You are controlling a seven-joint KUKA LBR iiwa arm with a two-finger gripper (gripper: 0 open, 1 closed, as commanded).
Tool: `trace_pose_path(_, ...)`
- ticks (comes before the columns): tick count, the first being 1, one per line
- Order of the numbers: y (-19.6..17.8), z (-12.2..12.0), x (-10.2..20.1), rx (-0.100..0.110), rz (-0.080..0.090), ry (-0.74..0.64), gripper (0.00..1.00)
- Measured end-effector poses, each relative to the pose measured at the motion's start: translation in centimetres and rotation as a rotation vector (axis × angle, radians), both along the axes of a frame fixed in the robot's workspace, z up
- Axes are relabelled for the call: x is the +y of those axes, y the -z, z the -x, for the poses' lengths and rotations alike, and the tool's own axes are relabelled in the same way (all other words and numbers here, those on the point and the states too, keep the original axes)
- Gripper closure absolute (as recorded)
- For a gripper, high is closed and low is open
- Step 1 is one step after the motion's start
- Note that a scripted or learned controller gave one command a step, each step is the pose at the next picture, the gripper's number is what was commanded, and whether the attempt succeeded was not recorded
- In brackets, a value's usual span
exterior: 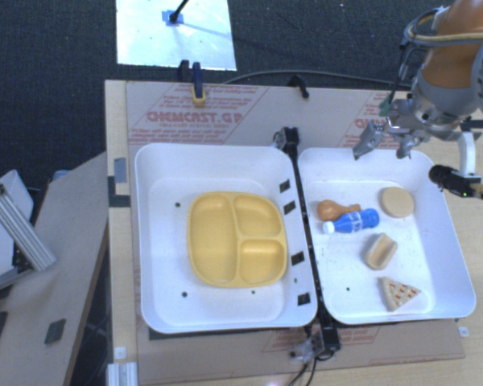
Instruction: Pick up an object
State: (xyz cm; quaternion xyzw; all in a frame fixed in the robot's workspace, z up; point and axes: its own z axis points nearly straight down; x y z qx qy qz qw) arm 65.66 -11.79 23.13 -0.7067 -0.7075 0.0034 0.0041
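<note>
A yellow divided plate (237,238) fills the left bin (157,183), while the right bin (451,256) holds a drumstick (336,210), blue bottle (352,221), cookie (397,202), bread roll (380,251) and pizza slice (398,293), with bare floor along its far edge beneath the raised gripper (386,145), fingers spread and holding nothing.

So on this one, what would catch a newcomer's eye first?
Probably the yellow divided plate, alone in the left bin. Then the toy food in the right bin: a blue bottle touching a drumstick, a round cookie, a bread roll and a pizza slice. The gripper hovers open above that bin's far edge, holding nothing.
</note>
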Motion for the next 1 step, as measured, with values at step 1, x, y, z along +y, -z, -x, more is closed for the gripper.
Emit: trace_pose_path(1, -0.81, -0.23, 0.03, -0.012, 0.001, -0.002, 0.00)
